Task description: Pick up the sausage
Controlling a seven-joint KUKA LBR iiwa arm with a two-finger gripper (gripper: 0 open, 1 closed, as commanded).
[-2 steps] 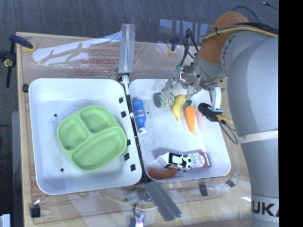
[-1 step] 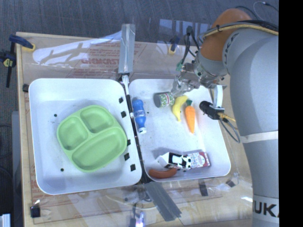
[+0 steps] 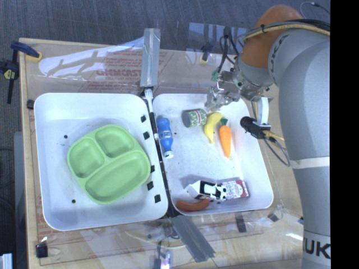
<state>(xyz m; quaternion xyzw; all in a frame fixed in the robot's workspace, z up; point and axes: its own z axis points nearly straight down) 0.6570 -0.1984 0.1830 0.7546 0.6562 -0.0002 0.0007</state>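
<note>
Gripper [image 3: 216, 97]: over the right bin's far edge, just above the can and banana; cannot tell its state.
Sausage [image 3: 193, 205]: near edge of right bin [image 3: 258, 198], touching the milk carton [image 3: 219, 190].
Right bin, others: can [image 3: 194, 117], banana [image 3: 212, 125], carrot [image 3: 225, 140], blue bottle [image 3: 164, 135] by the left wall.
Left bin [image 3: 47, 116]: green plate [image 3: 109, 162].

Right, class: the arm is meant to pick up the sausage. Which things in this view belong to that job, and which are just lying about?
Part of the job:
- sausage, at the right bin's near edge
- gripper, above that bin's far edge

Just lying about:
- milk carton, beside the sausage
- carrot
- banana
- green can
- blue bottle
- green divided plate, in the left bin
</note>
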